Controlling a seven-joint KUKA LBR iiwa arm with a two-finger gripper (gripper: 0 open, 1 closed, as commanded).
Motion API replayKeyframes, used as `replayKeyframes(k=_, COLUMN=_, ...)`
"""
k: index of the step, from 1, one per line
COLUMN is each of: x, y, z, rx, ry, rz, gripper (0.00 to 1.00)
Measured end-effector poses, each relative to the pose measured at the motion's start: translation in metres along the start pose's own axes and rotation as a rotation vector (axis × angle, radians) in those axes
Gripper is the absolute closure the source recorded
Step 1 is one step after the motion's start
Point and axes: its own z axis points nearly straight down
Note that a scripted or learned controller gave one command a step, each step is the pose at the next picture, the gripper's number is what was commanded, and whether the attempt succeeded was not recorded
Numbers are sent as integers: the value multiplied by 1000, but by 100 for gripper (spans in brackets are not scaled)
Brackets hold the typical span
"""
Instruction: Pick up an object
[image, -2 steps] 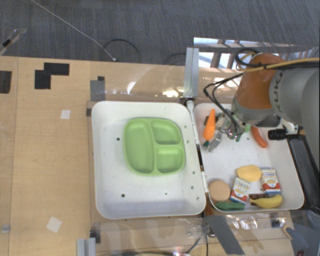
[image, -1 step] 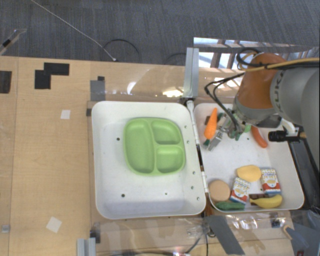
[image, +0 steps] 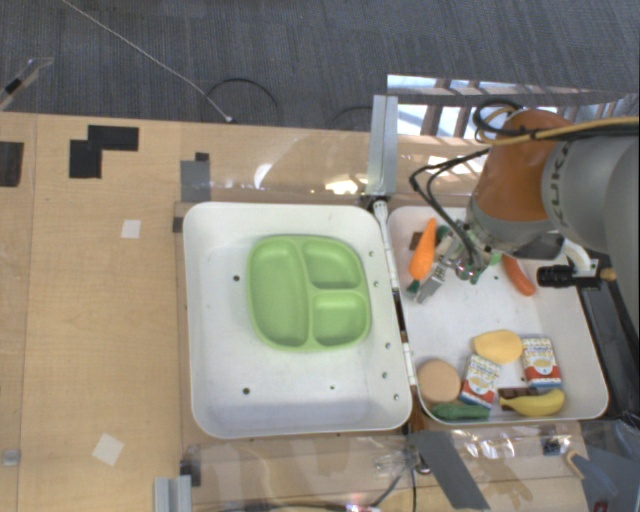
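In the right bin (image: 590, 340), an orange carrot (image: 424, 250) lies near the far left corner. My gripper (image: 436, 278) hangs just right of and below the carrot, close to it, with the grey arm and its orange band (image: 520, 170) above it. Nothing visibly sits in the gripper. A second small orange-red piece (image: 519, 276) lies to the gripper's right. Along the bin's near side lie a yellow lump (image: 498, 346), two small cartons (image: 482, 378) (image: 540, 362), a banana (image: 533, 403), a round tan item (image: 438, 380) and a dark green item (image: 460, 409).
The left bin (image: 215, 330) holds a green divided plate (image: 305, 292). A metal rail (image: 395, 300) separates the two bins. Black cables (image: 450, 175) loop above the right bin's far edge. Bare wooden bench (image: 90, 330) stretches to the left.
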Motion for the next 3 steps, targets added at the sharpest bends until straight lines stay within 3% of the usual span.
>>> replayKeyframes(k=1, x=11, y=-6, z=0, rx=0, ry=0, rz=230, gripper=0)
replayKeyframes(k=2, x=0, y=1, z=0, rx=1, ry=2, rz=439, gripper=0)
replayKeyframes(k=3, x=-27, y=13, z=0, rx=25, ry=38, rz=567, gripper=0)
